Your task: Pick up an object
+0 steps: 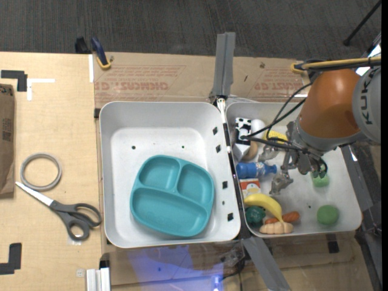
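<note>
The gripper (285, 177) hangs low over the middle of the right bin (348, 180), and its fingers look spread apart with nothing between them. The toys sit close together along the bin's left wall, so a grab could go wrong in a few ways. The fingers could come down on two toys at once and push them apart. They could also land on bare bin floor — there is a clear patch right under them — and close on air. The banana is round and smooth, so it could slip out as it lifts.

The nearest thing to pick is the blue toy (250, 170) just to the left of the gripper, by the left wall. It is small and has a bit of white and red beside it. Below it, near the front left corner, lies the yellow banana (265, 204), with an orange toy (276, 226) touching it at the front edge. A green ball (327, 214) sits alone near the front right corner — an easy one to reach. A black and white toy (244, 128) is at the back left corner.

The left bin (115, 162) holds a teal plate (174, 195).
</note>
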Motion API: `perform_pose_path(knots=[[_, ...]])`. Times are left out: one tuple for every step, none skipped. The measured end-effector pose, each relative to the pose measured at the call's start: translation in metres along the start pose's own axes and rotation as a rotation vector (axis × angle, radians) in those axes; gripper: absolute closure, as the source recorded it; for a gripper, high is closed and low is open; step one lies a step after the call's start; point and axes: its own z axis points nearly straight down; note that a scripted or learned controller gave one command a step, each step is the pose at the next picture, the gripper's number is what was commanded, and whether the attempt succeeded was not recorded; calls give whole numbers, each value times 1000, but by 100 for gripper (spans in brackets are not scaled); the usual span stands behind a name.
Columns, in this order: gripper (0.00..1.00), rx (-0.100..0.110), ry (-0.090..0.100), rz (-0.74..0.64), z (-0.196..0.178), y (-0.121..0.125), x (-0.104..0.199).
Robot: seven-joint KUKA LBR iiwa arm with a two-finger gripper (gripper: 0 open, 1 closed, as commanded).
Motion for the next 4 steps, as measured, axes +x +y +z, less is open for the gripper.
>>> perform_pose_path(knots=[[0, 0, 0, 28, 0, -68, 73], [0, 0, -2, 193, 0, -18, 0], [0, 0, 0, 238, 0, 0, 21], [0, 1, -1, 113, 0, 16, 20]])
